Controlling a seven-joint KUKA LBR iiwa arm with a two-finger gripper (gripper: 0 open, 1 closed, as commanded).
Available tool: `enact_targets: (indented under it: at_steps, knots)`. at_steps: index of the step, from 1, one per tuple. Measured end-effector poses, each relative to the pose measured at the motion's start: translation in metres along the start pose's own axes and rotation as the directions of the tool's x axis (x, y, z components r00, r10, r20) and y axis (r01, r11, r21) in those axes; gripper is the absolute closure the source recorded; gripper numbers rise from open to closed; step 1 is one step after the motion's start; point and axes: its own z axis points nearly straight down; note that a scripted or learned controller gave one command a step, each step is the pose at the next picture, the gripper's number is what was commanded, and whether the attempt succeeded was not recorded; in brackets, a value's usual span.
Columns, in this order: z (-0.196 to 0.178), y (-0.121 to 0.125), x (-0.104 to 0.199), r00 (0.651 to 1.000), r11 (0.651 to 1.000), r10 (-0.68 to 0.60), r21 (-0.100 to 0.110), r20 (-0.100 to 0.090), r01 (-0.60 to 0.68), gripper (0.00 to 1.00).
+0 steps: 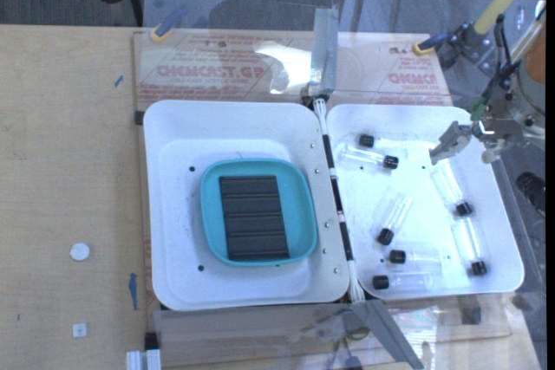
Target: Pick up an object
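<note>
While clear vials (392, 212) with black caps lie scattered across the right bin (512, 273), my claw (464, 143) hangs over that bin's upper right edge, gripping nothing; how wide it stands I cannot tell. Left bin (165, 130) holds a teal tray (212, 186).

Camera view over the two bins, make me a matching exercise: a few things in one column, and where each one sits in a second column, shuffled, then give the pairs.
Things:
1. teal tray
2. clear vials with black caps
3. tool
4. small white disc

Places:
A. on the wooden bench, left of both bins
B. scattered in the right bin
C. over the right bin's upper right part
D. in the left bin, holding a dark ribbed block

Pairs: 1-D, 2-B, 3-C, 4-A
</note>
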Motion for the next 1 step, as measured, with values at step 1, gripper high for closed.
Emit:
enact_targets:
  at_steps: [1]
  knots:
    - [0.1410, 0.0247, 0.0087, 0.995, 0.995, -0.099, 0.000, -0.001, 0.099, 0.00]
